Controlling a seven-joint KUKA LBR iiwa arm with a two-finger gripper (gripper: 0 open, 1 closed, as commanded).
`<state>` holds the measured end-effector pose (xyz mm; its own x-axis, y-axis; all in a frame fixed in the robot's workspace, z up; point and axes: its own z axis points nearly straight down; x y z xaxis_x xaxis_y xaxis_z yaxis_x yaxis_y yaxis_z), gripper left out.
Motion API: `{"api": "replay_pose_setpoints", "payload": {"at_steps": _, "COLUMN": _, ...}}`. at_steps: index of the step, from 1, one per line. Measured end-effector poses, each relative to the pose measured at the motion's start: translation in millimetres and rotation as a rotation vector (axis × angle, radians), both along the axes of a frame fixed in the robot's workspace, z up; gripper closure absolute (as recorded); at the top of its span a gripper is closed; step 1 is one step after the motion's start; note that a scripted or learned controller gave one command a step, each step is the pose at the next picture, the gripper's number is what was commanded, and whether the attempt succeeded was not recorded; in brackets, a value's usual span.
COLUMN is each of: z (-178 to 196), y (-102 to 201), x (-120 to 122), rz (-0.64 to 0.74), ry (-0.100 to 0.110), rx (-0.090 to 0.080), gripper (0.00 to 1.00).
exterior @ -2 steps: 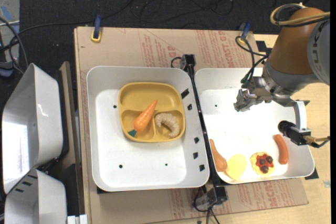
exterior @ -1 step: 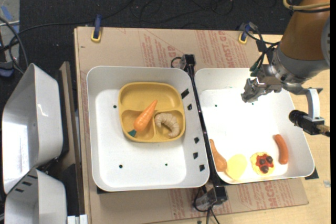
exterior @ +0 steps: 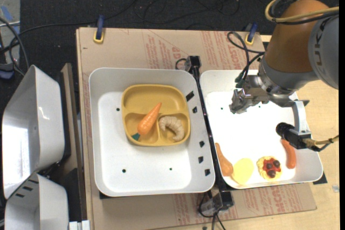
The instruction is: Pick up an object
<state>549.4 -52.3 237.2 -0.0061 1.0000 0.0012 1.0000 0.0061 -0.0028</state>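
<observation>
We are hovering the gripper over the right bin; its opening we cannot tell. Below it are lying a carrot, yellow disc, and small pizza.

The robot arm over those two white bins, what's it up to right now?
The grey and orange arm reaches in from the right, and its gripper hangs over the upper part of the right bin. Nothing shows between its fingers. Along that bin's near edge lie an orange piece, a yellow disc, a small tart-like item and a sausage-shaped piece. The left bin holds a yellow divided plate with a carrot and a shrimp.
</observation>
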Motion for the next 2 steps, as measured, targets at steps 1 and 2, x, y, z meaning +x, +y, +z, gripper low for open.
{"api": "replay_pose_setpoints", "payload": {"at_steps": 1, "z": 5, "y": 48, "x": -3, "rz": 0.002, "ry": -0.002, "rx": 0.000, "gripper": 1.00}}
{"api": "replay_pose_setpoints", "payload": {"at_steps": 2, "z": 9, "y": 102, "x": -5, "rz": 0.003, "ry": -0.003, "rx": 0.000, "gripper": 1.00}}
